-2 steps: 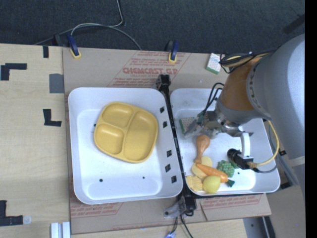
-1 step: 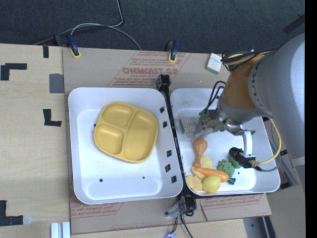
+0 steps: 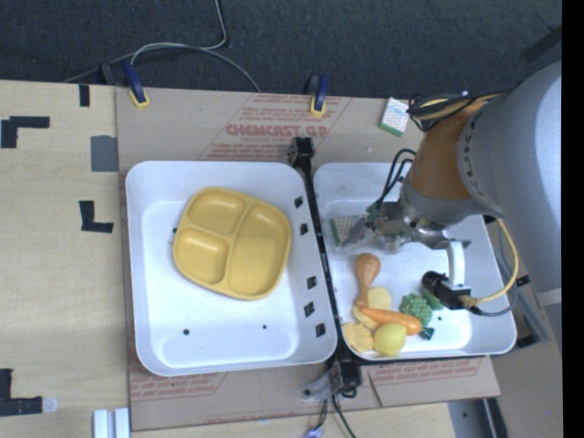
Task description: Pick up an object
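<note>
Camera view shows you the right white plastic bin (image 3: pixel 484 340) holding a small pile of toy food at its near end: a brown plastic drumstick (image 3: pixel 367 269), an orange plastic carrot (image 3: pixel 391 318), a round yellow plastic lemon (image 3: pixel 390 338) and a green plastic broccoli piece (image 3: pixel 418 307), all touching or just beside one another. The left white plastic bin (image 3: pixel 146 245) holds a yellow divided plastic plate (image 3: pixel 232 242). Expect these toys to be light, rigid and smooth, so they may squirt out of a shallow pinch; the drumstick stands a little apart at the top of the pile, and its narrow shaft looks like your best hold, taken across its width. The carrot lies over its neighbours and would likely drag them. The grey arm, with its orange band, reaches in from the right and bends down over the far half of the right bin, with the gripper (image 3: pixel 388 222) low just above the drumstick. Whether it is apart or together you cannot tell from here
</note>
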Tool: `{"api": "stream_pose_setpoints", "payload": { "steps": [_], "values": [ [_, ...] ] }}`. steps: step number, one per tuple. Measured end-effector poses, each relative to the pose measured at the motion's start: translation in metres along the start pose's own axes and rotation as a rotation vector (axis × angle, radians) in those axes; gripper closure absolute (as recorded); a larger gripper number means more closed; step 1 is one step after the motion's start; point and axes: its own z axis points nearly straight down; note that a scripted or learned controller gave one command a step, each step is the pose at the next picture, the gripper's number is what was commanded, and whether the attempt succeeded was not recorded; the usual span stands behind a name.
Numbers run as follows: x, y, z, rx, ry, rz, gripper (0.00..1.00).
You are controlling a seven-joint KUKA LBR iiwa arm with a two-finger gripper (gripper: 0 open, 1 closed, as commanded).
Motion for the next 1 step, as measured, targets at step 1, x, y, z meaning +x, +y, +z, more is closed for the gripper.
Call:
{"api": "stream_pose_setpoints", "payload": {
  "steps": [1],
  "values": [
    [0.0005, -0.0372, 0.0092, 0.000, 0.001, 0.001, 0.00]
  ]
}}
